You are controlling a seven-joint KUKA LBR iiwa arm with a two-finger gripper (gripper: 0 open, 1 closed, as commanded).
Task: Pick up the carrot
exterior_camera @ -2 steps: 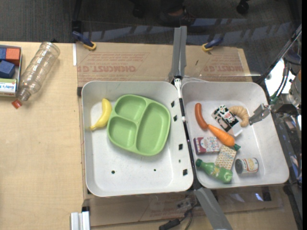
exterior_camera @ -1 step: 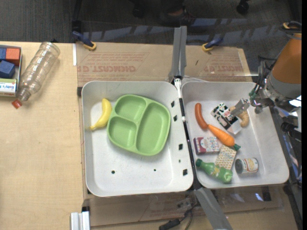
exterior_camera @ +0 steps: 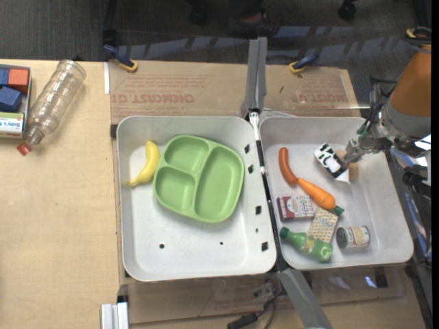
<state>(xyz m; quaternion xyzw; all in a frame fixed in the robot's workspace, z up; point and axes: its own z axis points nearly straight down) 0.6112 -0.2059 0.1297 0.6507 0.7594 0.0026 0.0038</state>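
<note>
Carrot [exterior_camera: 317,192] lies just right of red sausage [exterior_camera: 287,166]; I see gripper [exterior_camera: 354,153] up-right of carrot, can't tell jaw state.

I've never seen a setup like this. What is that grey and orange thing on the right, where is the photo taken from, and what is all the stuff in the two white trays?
The photo comes from one fixed camera above the bench, looking down at a slant. The grey and orange thing is a robot arm reaching in from the right; its hand hovers over the right bin, beside a small black and white object. I cannot tell whether it grips anything.

That bin also holds the carrot it is meant to pick up, a red sausage, a small carton, a green bottle and a small can.

The left bin holds a green divided plate and a banana. On the bench to the left lie a clear plastic bottle and some coloured blocks.
</note>
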